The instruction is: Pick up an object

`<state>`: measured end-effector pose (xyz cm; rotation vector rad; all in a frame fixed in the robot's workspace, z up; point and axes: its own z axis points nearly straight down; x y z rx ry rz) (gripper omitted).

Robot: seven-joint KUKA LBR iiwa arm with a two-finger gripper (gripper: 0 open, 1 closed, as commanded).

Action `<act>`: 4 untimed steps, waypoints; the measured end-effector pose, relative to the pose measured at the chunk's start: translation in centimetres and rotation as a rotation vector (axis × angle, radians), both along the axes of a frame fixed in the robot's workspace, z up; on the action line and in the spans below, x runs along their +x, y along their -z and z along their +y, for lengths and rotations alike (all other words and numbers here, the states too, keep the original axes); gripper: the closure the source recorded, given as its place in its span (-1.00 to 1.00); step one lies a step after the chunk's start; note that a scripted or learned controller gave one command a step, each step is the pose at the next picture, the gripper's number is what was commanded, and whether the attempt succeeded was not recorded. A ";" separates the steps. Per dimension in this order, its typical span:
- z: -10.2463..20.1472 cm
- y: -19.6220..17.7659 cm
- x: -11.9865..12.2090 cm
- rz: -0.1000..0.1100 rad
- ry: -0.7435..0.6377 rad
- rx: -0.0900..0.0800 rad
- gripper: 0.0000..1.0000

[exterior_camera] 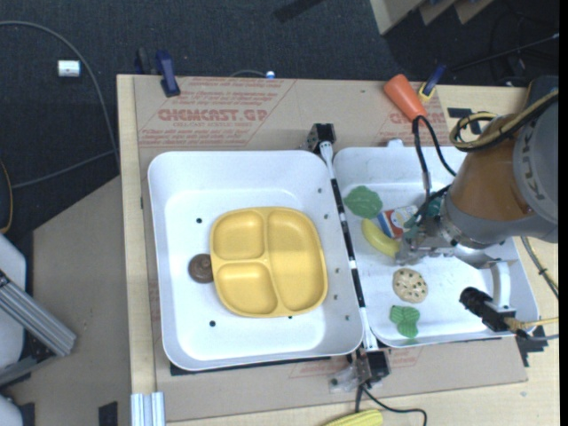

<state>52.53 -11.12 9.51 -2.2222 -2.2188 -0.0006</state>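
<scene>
I see the gripper [410, 248] low in the right bin [461, 325], beside the banana [380, 238] and just above the cookie [409, 285], though I cannot tell its state, while a yellow plate [266, 263] fills the left bin [177, 202].

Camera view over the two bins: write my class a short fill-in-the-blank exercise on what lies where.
1. The yellow tray has ___ compartments.
2. The brown disc lies in the ___ bin.
3. The cookie lies in the ___ bin.
4. The banana lies beside a ___ leafy piece.

Missing words: three; left; right; green
</scene>
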 end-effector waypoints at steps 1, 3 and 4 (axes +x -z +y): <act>0.0 0.0 0.0 0.000 0.000 0.000 -1.00; -8.4 0.6 9.6 -0.009 -0.002 -0.003 -1.00; -10.8 0.6 12.5 -0.002 -0.007 0.008 -1.00</act>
